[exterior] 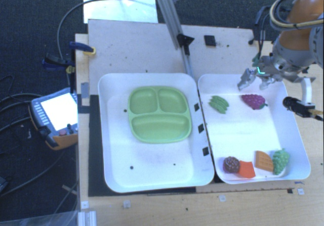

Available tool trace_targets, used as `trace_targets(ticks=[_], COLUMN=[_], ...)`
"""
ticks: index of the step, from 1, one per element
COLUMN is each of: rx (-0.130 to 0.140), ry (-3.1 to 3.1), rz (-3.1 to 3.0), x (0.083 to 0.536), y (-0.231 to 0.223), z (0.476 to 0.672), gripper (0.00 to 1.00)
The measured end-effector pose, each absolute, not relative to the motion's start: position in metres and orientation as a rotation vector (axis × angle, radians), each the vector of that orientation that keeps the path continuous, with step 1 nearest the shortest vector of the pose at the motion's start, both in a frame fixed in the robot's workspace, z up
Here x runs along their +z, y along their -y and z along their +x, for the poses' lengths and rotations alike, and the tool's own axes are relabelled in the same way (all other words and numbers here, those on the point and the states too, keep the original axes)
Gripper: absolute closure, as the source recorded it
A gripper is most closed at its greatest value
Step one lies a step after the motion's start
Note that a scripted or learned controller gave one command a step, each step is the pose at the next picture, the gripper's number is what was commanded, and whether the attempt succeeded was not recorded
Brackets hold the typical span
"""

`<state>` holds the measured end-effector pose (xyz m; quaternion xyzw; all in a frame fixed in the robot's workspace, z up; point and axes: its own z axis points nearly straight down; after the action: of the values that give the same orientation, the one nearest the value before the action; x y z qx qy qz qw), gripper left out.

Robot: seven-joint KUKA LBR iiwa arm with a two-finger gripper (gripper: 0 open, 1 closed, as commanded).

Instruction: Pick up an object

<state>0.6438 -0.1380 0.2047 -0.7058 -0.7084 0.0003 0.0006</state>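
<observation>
Gripper [256, 82] hangs over the far edge of the right bin [253, 136], its two fingers [246, 80] spread apart with nothing between them. It sits below the grey wrist and orange band of the arm [298, 23], which comes in from the right. Just near of the fingers, on the bin floor, lies a purple bunch of grapes [253, 100], close to but apart from the fingertips. Left of the grapes rests a green pea pod [218, 103]. Along the near edge of the same bin, a row of toys sits close together: a dark brown round piece [231, 164], an orange-red wedge [246, 169] touching it, an orange waffle-like square [264, 161], and a green bunch of grapes [281, 160] at the right corner. The left bin [114, 134] holds a green divided plate [160, 114] lying flat toward its far side. A handheld pendant [54, 117] with a lit screen lies on the floor well left of the bench.
</observation>
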Motion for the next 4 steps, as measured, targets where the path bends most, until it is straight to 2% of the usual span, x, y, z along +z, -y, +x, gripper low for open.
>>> trace_targets(ticks=[1,4], rx=[-0.002,0.000], ry=[2.227,2.224], rz=[-2.218,-2.221], x=[0.206,0.084], y=[0.138,0.149], z=[0.645,0.647], gripper=[0.00,0.00])
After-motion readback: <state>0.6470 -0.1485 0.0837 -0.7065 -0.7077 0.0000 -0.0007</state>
